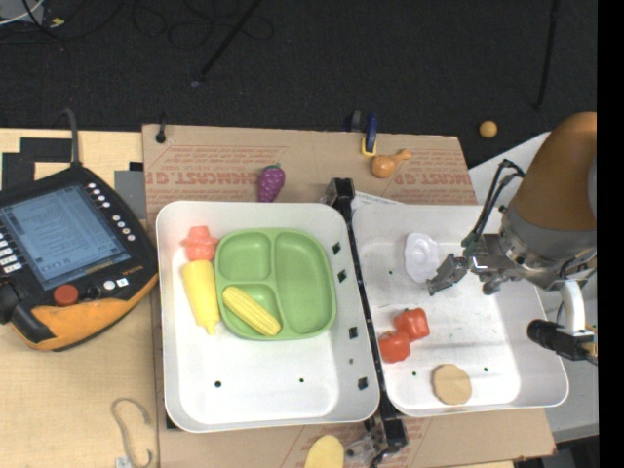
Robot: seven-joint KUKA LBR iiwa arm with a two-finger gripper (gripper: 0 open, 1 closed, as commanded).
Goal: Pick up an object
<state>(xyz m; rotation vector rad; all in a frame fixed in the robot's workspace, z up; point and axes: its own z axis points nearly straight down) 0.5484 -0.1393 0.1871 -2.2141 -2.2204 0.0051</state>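
My hand (pixel 466 273) hangs over the right bin (pixel 546 378), reaching in from the right, its fingers spread apart and pointing left and down with nothing between them. Just left of the fingertips lies a white, translucent object (pixel 421 253), very close, though I cannot tell whether a fingertip touches it. Below my hand, well apart from it, a red object (pixel 403 333) rests near the bin's left wall, and lower still a round tan disc (pixel 451 384) lies near the front rim. The floor between my hand and those two is bare white, so there is open room toward the front and the right of this bin.

The black strip (pixel 351 281) where the two bins meet runs just left of the red object. The left bin (pixel 253 398) holds a green divided plate (pixel 278 281) with a yellow corn cob (pixel 252 310) in its lower left compartment. Beside the plate's left edge lie a yellow bottle-like object (pixel 201 295) and a pink-orange object (pixel 199 243) above it. The front half of that bin is open floor.

On the table, outside the bins, a purple grape cluster (pixel 271 180) and an orange pear-shaped object (pixel 388 163) lie on the cardboard (pixel 214 164) behind the bins, and a yellow object (pixel 325 451) rests at the front edge. A teach pendant (pixel 68 252) sits far left.
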